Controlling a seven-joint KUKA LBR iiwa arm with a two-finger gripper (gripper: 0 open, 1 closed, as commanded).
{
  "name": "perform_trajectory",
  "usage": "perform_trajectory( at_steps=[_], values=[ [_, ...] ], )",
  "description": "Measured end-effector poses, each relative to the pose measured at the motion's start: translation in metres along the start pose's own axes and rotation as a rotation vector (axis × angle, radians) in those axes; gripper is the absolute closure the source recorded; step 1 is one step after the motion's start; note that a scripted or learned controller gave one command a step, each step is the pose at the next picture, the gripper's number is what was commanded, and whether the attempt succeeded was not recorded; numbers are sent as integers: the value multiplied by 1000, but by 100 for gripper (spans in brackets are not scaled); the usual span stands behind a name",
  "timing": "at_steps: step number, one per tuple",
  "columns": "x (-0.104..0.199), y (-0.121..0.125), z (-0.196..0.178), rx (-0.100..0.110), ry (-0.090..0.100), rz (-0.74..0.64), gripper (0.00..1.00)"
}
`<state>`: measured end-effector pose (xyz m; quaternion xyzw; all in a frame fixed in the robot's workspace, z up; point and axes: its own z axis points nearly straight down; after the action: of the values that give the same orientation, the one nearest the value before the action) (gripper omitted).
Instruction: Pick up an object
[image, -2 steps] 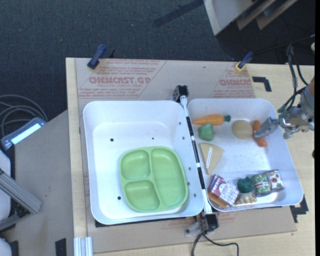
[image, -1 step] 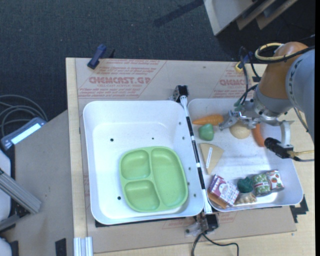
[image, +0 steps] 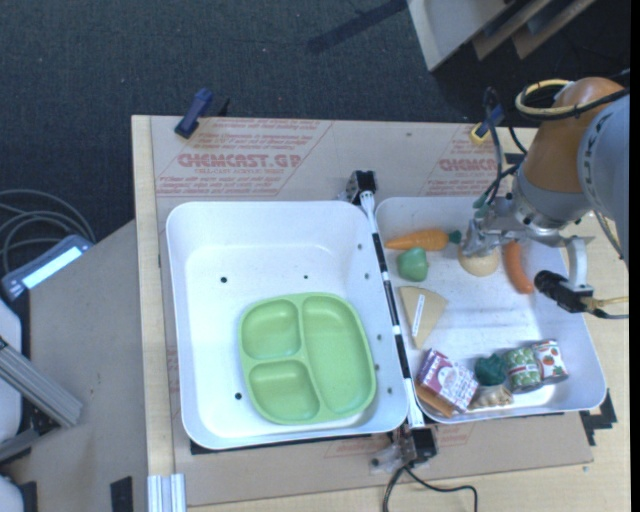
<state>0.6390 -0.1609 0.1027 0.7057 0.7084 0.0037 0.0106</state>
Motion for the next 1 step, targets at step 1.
perform_trajectory(
  at_steps=[1],
  values=[
    [-5,-49,-114,17,8,4,100]
  ],
)
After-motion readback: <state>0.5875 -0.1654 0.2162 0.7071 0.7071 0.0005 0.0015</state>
